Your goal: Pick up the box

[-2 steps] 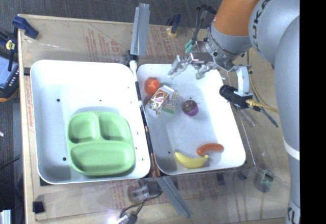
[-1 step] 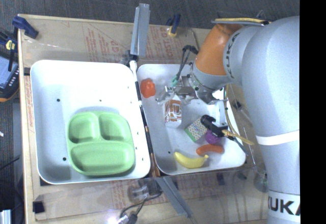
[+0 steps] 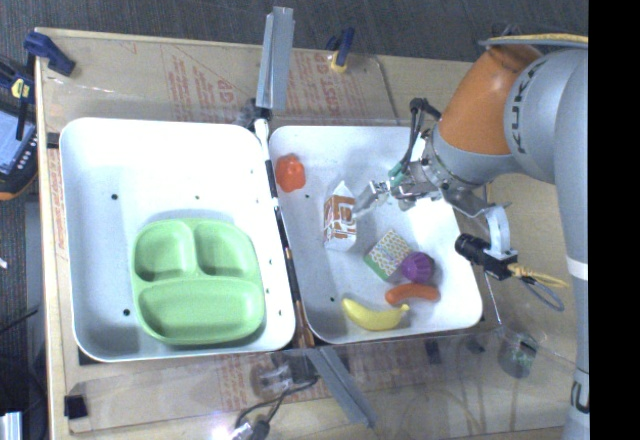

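Observation:
A small white and orange carton-like box [image 3: 340, 219] stands in the right bin [image 3: 455, 313], left of its middle. A flat green patterned box [image 3: 388, 253] lies a little to its lower right. My gripper [image 3: 386, 192] hangs over the bin's middle, just right of the carton's top and above the green box. It is open and nothing sits between its fingers. The grey arm with its orange band [image 3: 490, 118] reaches in from the right.
The right bin also holds a red-orange ball [image 3: 289, 172] at the upper left, a purple item [image 3: 418, 266], a red-orange carrot-like piece [image 3: 412, 294] and a yellow banana [image 3: 375, 314] near the front wall. The left bin [image 3: 90, 158] carries a green divided tray [image 3: 198, 280].

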Robot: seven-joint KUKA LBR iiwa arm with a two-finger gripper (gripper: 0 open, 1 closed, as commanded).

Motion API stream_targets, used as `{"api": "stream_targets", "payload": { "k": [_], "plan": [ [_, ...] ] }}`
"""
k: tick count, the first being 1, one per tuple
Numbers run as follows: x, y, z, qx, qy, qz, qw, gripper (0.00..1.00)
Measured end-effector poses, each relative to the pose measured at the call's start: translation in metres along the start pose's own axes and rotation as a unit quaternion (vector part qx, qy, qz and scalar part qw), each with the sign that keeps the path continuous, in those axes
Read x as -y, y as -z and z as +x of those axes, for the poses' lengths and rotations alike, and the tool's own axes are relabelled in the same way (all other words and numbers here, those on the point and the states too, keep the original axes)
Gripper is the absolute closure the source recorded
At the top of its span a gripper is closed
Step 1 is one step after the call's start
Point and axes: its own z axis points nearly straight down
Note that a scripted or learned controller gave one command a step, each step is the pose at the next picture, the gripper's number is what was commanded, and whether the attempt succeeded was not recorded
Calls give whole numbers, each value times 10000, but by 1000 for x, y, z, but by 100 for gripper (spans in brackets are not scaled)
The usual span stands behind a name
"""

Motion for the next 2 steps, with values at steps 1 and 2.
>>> {"api": "stream_targets", "payload": {
  "k": [1,2],
  "plan": [
    [51,-62,-1,17,536,-38,9986,0],
    [73,-61,2,33,740,-64,9972,0]
  ]
}}
